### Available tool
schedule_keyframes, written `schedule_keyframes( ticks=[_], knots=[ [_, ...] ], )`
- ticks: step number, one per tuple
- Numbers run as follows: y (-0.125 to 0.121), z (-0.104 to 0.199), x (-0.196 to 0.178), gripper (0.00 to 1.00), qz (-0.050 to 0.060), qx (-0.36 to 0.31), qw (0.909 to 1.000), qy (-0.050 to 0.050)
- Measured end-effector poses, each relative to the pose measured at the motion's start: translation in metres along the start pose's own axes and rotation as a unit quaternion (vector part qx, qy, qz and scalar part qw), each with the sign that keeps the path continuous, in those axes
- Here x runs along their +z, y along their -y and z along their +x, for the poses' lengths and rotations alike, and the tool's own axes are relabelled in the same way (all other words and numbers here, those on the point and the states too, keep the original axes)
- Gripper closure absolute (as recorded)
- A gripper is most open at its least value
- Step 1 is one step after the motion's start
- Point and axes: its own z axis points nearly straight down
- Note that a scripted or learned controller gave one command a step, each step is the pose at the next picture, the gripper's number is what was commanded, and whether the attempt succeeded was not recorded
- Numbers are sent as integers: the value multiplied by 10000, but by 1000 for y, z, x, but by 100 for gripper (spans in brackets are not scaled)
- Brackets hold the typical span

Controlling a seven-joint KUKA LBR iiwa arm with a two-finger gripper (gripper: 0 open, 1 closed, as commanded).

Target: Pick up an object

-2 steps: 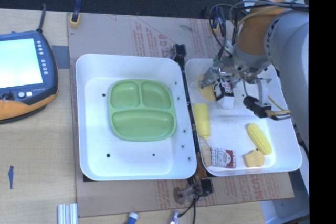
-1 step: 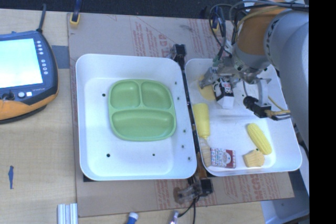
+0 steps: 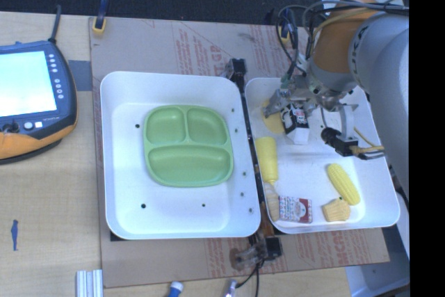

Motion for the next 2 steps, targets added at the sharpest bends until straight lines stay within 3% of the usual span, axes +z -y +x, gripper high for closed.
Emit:
schedule_keyframes(
  ticks=[1,2],
  knots=[
    [0,-1,-11,100,2,-9,10000,1],
    [68,75,-100,100,-2,-13,10000,4]
  ],
)
